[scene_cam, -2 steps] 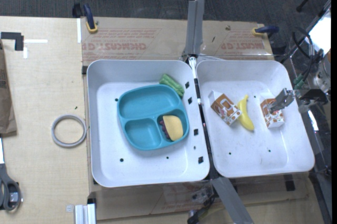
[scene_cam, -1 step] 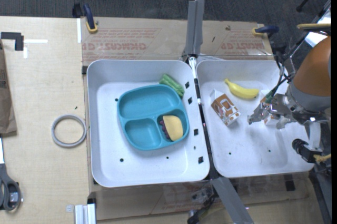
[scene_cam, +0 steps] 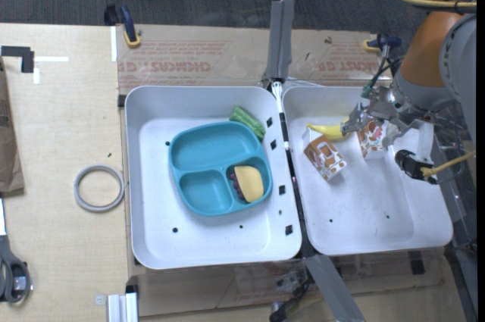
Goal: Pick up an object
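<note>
White-and-orange carton (scene_cam: 373, 137) is met by the gripper (scene_cam: 369, 120) at the frame's right. Whether it is gripped cannot be told, so the pick is judged unfinished.

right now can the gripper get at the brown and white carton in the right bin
Probably yes. The brown and white carton lies in the open on the floor of the right bin, nothing on top of it, and the gripper hangs just beside it, near the banana.

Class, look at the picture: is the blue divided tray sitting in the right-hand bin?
No, the blue divided tray lies in the left bin, with a yellow item in one of its compartments.
</note>
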Controlling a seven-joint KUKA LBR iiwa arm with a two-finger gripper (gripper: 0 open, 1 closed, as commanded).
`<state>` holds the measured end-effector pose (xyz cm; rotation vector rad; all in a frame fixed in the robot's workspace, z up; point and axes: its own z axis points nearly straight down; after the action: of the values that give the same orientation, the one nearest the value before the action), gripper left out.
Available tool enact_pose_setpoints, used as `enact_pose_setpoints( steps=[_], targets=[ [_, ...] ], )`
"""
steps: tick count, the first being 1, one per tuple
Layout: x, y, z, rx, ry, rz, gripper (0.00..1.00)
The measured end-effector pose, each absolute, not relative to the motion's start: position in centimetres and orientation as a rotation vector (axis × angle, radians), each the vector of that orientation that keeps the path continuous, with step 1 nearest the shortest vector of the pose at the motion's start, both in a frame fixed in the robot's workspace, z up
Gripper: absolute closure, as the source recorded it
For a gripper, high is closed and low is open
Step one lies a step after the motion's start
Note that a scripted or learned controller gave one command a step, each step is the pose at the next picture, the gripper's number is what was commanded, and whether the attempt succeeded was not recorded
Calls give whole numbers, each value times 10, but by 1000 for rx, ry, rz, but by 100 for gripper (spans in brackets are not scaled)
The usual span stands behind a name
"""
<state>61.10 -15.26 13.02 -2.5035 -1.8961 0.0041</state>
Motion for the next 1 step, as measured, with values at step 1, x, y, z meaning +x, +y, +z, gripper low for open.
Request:
enact_pose_setpoints(
  steps=[1],
  targets=[
    [633,-186,91,-2495,-1909,4,0]
  ],
)
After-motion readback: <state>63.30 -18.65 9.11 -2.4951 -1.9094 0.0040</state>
